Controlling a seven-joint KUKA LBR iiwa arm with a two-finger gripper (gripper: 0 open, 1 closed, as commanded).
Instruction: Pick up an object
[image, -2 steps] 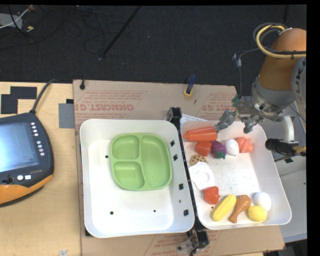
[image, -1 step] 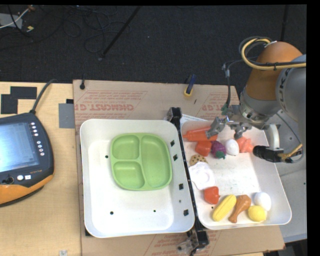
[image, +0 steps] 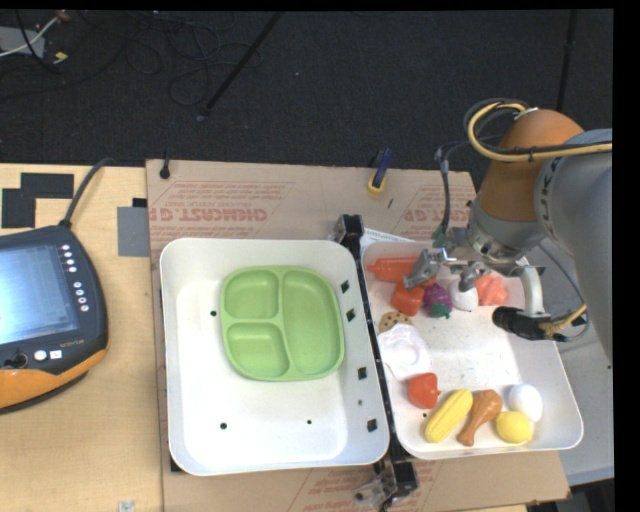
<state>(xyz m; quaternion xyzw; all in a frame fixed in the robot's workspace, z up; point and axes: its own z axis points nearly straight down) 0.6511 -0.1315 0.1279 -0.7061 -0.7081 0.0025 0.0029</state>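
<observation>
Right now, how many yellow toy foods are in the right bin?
2. A corn cob lies near the front edge beside a drumstick, and a lemon sits at the front right corner below an egg. The end effector may hide others at the back.

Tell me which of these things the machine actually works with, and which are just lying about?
Part of the job:
pincer
right bin
toy food in it: purple piece, red pepper, corn cob, drumstick, lemon, egg

Just lying about:
left bin
green divided plate
handheld control screen
blue clamp
</observation>
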